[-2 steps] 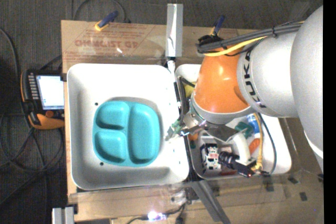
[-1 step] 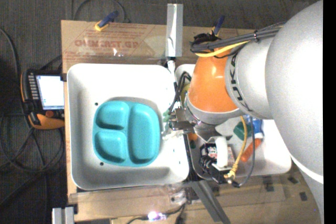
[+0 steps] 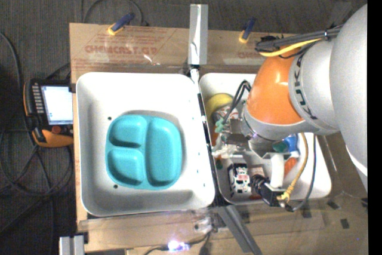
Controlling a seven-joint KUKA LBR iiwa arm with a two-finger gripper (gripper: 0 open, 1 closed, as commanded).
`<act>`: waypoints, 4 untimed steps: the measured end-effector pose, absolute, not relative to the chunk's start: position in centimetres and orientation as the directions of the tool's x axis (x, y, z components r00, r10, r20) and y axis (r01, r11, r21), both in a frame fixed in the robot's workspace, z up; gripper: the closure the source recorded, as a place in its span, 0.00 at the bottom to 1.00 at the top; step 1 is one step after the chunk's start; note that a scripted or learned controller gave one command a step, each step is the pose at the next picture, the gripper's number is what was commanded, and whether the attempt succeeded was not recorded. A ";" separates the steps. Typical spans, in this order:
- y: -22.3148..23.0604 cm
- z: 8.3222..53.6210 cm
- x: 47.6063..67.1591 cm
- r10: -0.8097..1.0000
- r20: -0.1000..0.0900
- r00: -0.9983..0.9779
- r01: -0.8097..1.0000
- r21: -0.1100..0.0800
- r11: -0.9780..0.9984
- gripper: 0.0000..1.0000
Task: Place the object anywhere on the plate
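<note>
Reaching down into the right-hand shallow white plastic bin (image 3: 322, 185), the grey robot arm with its orange wrist band (image 3: 276, 92) appears to be at the picking stage of the job, with nothing yet carried across to the turquoise, three-compartment plastic plate (image 3: 144, 150). That plate lies bare in the middle of the left-hand white bin (image 3: 89, 128), well apart from the arm. The hand (image 3: 239, 155) sits low over a small clutter of items against the bin's left wall; the arm's own bulk covers it, so how far it is open, and whether it touches or grips anything, cannot be told. A rounded yellow object (image 3: 218, 102) shows just beside the wrist at the bin's upper left, and a scrap of blue (image 3: 290, 144) peeps out on the arm's far side; which of the items is the one being sought is unclear. The next move, by this reckoning, calls for a secure grasp, a clean lift over the divide between the bins on the cardboard-topped surface (image 3: 137, 48), and a release above the plate.
</note>
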State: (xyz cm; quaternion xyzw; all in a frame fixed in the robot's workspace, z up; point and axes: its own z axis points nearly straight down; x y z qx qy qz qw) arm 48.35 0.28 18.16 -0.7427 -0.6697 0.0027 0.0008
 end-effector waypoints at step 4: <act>11.8 21.0 49.2 0.712 -0.009 0.702 0.712 0.001 -0.702 1.00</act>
